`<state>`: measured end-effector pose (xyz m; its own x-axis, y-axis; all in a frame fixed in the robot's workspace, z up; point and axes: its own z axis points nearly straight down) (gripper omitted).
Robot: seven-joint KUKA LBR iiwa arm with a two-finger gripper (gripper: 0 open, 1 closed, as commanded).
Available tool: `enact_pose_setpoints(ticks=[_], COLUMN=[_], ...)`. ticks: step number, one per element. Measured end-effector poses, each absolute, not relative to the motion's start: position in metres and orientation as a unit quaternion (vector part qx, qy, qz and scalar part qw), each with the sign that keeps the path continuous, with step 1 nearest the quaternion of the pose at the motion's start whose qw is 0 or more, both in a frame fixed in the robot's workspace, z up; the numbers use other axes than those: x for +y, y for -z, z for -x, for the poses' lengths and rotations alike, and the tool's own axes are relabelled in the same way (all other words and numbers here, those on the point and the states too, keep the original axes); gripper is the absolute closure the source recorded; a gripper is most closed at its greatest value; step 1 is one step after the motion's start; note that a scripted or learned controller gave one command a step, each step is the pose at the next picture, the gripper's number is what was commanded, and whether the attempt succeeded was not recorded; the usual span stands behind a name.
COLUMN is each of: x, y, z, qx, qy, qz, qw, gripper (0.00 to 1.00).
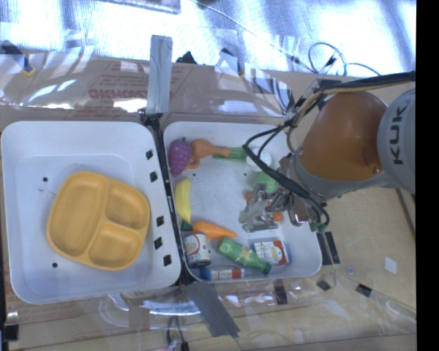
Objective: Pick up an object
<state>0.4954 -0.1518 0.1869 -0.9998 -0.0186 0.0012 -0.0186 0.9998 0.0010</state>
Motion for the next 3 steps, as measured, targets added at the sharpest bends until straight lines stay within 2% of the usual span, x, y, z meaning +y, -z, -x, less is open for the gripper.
enact_pose_setpoints(ticks=[1, 2, 3], x=[-0.114, -0.127, -0.163], y=[-0.208, -0.251, -0.216], z=[-0.502, -0.606, -0.521], qx=[-1.000, -0.998, -1.000], qy=[-0.0001, -0.0008, -0.0003], qz=[0.022, 0.057, -0.008], qw=[-0.002, -0.003, 0.000], gripper=[1.00, 1.00, 1.00])
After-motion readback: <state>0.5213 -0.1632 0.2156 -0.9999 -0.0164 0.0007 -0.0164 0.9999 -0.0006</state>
